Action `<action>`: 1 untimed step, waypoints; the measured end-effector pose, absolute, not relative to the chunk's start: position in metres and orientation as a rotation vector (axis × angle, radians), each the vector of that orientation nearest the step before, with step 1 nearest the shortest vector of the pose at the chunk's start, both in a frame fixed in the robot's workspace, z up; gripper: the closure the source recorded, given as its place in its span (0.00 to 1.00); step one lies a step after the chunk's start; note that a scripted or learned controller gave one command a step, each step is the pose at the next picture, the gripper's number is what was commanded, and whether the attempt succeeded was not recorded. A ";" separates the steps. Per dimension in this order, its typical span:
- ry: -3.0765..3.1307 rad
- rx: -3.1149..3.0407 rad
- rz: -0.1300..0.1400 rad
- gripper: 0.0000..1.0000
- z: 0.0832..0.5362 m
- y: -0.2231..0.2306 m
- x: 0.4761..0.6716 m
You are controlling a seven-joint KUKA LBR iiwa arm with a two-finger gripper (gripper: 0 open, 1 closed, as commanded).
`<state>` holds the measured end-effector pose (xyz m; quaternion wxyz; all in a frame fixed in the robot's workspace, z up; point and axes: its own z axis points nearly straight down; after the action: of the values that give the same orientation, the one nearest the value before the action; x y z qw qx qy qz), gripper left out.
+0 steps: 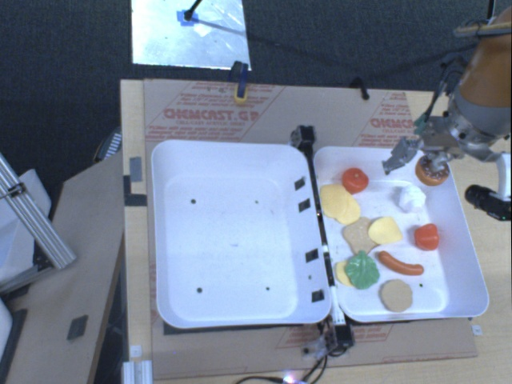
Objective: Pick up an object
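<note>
Glossy white plastic right bin (pixel 472 282), round red tomato (pixel 355 180), smooth sausage (pixel 399 263), ruffled green lettuce (pixel 362 270), gripper (pixel 418 154) above, fingers' state unclear

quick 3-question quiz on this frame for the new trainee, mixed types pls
1. True or false: the toy food lies in the left bin.
2. Which item lies nearest the right bin's front edge? A) tomato B) round cracker C) donut
3. Fill in: the sausage lies just right of the green ____.

Key: 1. False, it is all in the right bin. 2. B. 3. Lettuce. The hand is over the right bin's far corner, by the donut.
</note>
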<state>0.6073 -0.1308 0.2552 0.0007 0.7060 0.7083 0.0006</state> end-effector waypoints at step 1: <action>2.234 2.216 -0.002 0.00 0.111 -0.092 0.637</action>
<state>0.6368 -0.0922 0.1112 -0.0023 0.7042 0.7100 -0.0007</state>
